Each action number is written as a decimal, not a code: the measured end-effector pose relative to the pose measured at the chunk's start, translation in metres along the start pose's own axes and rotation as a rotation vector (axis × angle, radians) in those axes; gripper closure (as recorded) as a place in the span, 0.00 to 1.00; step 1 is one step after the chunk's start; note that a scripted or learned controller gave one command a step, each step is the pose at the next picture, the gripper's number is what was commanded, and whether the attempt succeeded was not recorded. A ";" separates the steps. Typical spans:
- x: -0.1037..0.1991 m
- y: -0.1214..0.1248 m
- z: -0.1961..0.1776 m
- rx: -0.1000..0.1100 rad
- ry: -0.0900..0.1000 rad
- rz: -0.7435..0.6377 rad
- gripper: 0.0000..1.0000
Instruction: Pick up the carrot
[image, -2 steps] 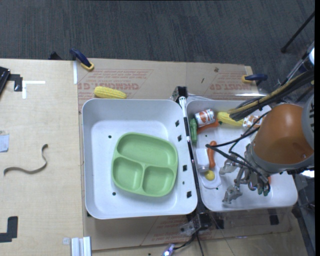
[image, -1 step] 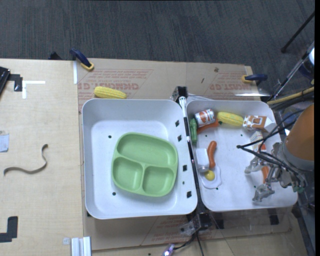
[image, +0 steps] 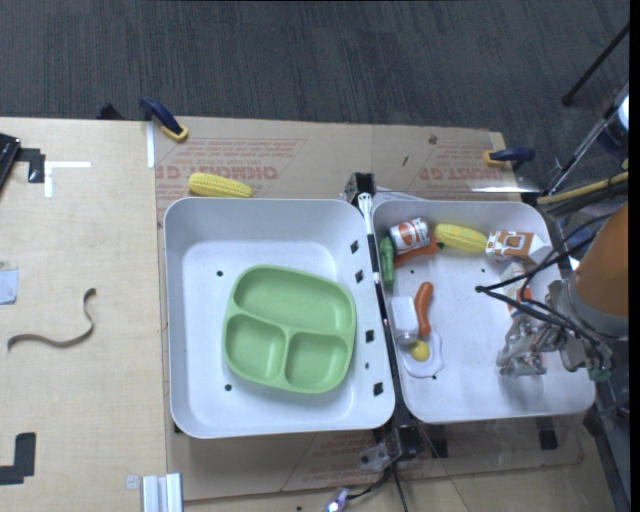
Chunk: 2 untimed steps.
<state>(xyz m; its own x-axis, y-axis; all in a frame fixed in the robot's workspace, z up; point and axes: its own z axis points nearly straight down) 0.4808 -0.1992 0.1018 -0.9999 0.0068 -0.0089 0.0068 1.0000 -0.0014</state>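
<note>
The carrot (image: 416, 254) looks to be the orange piece lying slantwise in the right bin (image: 470, 400), just under a red and white can (image: 410, 235), with a green strip (image: 386, 262) at its left end. My gripper (image: 524, 355) hangs low over the right part of that bin, well to the right of the carrot and apart from it. Nothing shows in it.
An orange-red sausage-shaped piece (image: 425, 306) lies below the carrot, above a white and yellow egg-like toy (image: 418, 350). A corn cob (image: 460, 237) and small box (image: 510, 245) sit at the bin's back. The left bin holds a green divided plate (image: 290, 328). Another corn cob (image: 220, 185) lies outside.
</note>
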 end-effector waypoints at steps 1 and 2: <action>0.002 -0.022 0.010 -0.003 0.004 -0.363 1.00; -0.015 -0.022 0.009 -0.002 0.002 -0.474 1.00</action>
<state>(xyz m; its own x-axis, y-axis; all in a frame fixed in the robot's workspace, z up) 0.4954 -0.2210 0.0930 -0.8930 -0.4500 -0.0060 -0.4500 0.8930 -0.0027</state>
